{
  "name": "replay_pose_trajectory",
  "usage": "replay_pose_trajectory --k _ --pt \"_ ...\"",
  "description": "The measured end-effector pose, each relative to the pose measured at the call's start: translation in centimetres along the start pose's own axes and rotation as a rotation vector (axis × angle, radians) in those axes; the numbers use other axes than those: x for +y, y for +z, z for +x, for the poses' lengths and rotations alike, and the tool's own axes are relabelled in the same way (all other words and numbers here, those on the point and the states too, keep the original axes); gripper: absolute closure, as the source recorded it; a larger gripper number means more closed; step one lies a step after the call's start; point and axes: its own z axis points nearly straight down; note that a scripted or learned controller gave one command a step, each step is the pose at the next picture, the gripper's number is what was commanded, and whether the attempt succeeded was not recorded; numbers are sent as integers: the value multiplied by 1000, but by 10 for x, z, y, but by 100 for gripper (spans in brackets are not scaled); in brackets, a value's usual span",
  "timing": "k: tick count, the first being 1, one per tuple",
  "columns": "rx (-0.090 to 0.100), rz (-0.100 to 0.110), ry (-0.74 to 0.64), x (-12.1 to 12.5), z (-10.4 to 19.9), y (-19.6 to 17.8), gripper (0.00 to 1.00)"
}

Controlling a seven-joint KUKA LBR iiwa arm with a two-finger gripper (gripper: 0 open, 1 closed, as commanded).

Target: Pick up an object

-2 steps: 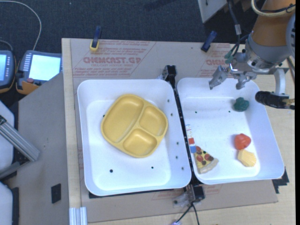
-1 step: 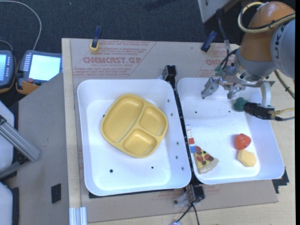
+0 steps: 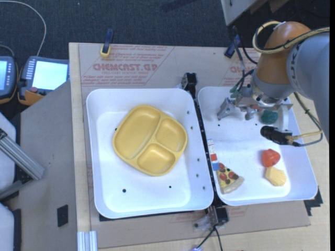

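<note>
Fingers: the gripper (image 3: 238,109) sits at the upper part of the right bin (image 3: 303,192); open or shut, I cannot tell.
Nearest thing: teal object (image 3: 269,117), just right of it.
Others: tomato (image 3: 270,157), yellow piece (image 3: 276,177), pizza slice (image 3: 229,179), toward the frame's bottom.

You see brown board (image 3: 157,61) under both bins, red lettering printed across its top. Yellow clamp (image 3: 106,48) grips board's far left edge; blue clamp (image 3: 231,50) sits on far edge near right. Black clip (image 3: 189,80) stands at far end of gap between bins. Two lit screens at your left: one (image 3: 47,75) tilted, just beside board, another (image 3: 6,77) at frame edge. White cable (image 3: 36,14) loops over dark carpet (image 3: 157,14). Aluminium rail (image 3: 18,153) slants lower left.
</note>
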Motion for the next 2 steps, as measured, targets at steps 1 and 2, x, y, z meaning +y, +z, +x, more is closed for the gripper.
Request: replay_pose_trajectory --k 1,2 --pt "-1 -5 1 1 0 -14 100" --pt "-2 -9 -1 2 2 -57 100"
